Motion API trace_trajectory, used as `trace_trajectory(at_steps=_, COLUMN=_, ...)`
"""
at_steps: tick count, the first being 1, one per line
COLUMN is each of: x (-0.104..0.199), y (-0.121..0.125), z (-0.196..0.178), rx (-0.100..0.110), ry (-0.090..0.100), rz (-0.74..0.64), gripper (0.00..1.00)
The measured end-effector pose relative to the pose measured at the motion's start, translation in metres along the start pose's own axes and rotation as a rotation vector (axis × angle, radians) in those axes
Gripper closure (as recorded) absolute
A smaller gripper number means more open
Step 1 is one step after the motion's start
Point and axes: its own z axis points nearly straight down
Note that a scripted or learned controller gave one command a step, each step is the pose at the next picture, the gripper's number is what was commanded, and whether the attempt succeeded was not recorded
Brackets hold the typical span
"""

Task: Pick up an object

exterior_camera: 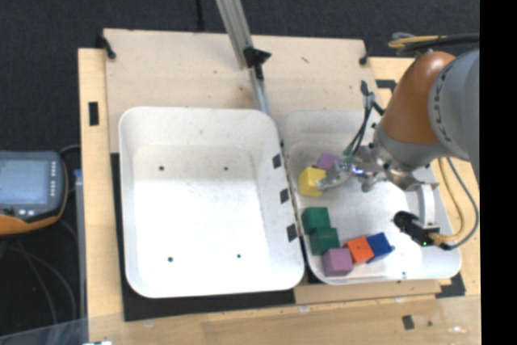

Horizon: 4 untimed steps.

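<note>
**Reaching for the yellow block**

You have the gripper (333,176) low in the right bin (420,275), its tip just beside the yellow block (310,181), with a small purple block (327,162) close behind. You cannot tell from here whether it is spread or pinching. I'd judge the grasp unconfirmed; next, lift slowly and watch whether the block rises

Two white bins: the left bin (202,198) well left of the claw (333,178), the right bin (388,210) beneath it. Seven blocks: one yellow block (310,180) just left of the claw, two purple blocks (326,162) (338,261), two green blocks (316,218) (325,239) below it, one orange block (360,249), one blue block (379,244)
</note>
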Motion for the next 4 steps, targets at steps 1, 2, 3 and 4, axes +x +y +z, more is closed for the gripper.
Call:
trace_trajectory(at_steps=1, x=0.027, y=-0.010, z=-0.060, rx=-0.005, ry=0.001, rz=-0.008, gripper=0.00)
trace_trajectory(at_steps=2, x=0.137, y=-0.051, z=-0.071, rx=0.002, ry=0.004, rz=-0.013, gripper=0.00)
trace_trajectory(at_steps=3, x=0.132, y=-0.049, z=-0.081, rx=-0.001, ry=0.003, rz=-0.006, gripper=1.00)
trace_trajectory(at_steps=4, x=0.211, y=-0.014, z=-0.070, rx=0.000, ry=0.003, rz=-0.014, gripper=1.00)
